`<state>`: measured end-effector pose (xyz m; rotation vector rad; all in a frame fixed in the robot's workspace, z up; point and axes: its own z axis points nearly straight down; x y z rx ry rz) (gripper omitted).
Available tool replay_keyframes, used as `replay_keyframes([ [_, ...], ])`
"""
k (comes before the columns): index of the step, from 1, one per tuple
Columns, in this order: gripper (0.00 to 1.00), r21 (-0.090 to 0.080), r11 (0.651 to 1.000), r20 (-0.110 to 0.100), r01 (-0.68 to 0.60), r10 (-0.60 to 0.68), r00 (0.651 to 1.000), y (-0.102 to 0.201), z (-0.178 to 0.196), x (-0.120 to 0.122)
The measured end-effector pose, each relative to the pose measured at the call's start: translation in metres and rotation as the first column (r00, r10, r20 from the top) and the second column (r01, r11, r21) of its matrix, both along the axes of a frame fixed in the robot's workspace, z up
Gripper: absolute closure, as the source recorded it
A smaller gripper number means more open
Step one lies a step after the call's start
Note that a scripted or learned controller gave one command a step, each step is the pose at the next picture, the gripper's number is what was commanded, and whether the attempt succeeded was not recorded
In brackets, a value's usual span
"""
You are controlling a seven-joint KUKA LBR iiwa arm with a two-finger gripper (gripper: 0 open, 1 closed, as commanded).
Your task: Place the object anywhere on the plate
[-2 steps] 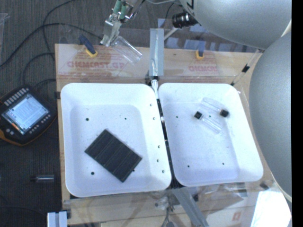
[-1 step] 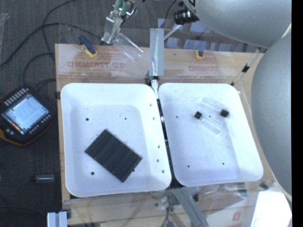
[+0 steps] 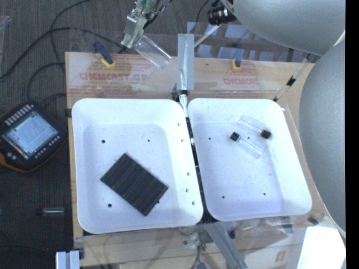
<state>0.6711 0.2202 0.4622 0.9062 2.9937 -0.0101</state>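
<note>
Clear plastic object (image 3: 251, 137), with a small black piece at each end, lies in the far half of the right bin (image 3: 291, 198), on the bin floor and touching no wall.

Sweeping from the left: a handheld control pendant (image 3: 28, 136) with a lit screen rests on the dark floor, well apart from the bench, and a small dark cylinder (image 3: 53, 210) lies nearer on the same floor. Black cables (image 3: 67, 21) trail across the far left floor toward the bench. On the far edge of the wooden board (image 3: 112, 74) sits a blue and yellow clamp (image 3: 104, 54). The left bin (image 3: 84, 150) holds the plate (image 3: 134, 184), a dark ribbed rectangle lying flat and turned at an angle, in the near half of the bin, clear of its walls.

The gripper (image 3: 140, 38) hangs beyond the far edge of the left bin, above the board, tilted; whether it is spread or pressed together cannot be told, and nothing can be made out in its grasp. A grey metal bar (image 3: 185, 60) stands just right of it, in line with the seam where the two bins touch. A yellow clamp (image 3: 237, 65) sits on the board's far edge behind the right bin. The grey arm (image 3: 291, 10) fills the far right corner and runs down the right side, overhanging the right bin's outer rim.

Between object and plate rise the two touching bin walls.
</note>
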Motion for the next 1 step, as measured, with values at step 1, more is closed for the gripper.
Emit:
replay_keyframes([
  [1,1.00,-0.003,1.000,0.004,0.002,-0.002,1.000,0.0000,0.0094,0.0008],
])
